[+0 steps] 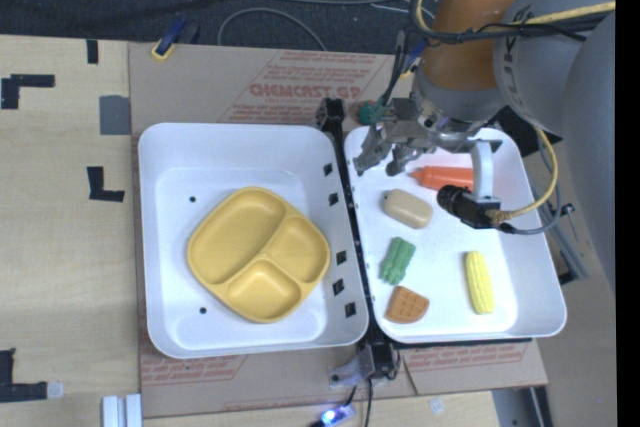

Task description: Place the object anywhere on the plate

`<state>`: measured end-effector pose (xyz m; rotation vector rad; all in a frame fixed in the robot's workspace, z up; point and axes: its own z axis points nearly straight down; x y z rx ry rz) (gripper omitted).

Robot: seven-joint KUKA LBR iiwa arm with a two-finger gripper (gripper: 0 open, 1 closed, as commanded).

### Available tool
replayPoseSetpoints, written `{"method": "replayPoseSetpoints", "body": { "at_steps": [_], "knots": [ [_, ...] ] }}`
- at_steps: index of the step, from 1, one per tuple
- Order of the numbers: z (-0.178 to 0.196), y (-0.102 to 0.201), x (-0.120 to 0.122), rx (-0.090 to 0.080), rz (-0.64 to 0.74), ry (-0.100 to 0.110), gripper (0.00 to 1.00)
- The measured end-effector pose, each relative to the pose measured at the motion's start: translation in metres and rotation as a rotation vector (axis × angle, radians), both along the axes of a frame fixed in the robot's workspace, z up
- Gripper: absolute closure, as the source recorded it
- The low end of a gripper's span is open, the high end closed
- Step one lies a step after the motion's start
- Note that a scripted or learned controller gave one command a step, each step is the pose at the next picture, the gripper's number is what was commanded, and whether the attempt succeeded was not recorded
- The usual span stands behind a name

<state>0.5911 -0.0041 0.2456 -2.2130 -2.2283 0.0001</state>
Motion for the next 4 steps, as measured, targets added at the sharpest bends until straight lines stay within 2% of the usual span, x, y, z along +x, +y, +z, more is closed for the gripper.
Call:
{"method": "replayPoseSetpoints", "body": {
  "at_steps": [1, 2, 3, 4],
  "knots": [
    [-0.011, 0.043, 0.008, -0.001, -0.003, 0.001, 1.0],
    [-0.009, 0.102, 0.018, 0.0, 0.0, 0.0, 1.0],
    [-0.028, 0.151, 0.021, -0.001, -0.001, 0.002, 1.0],
    [-0.026, 0.149, 0.021, -0.002, -0.004, 0.001, 0.0]
  ]
}}
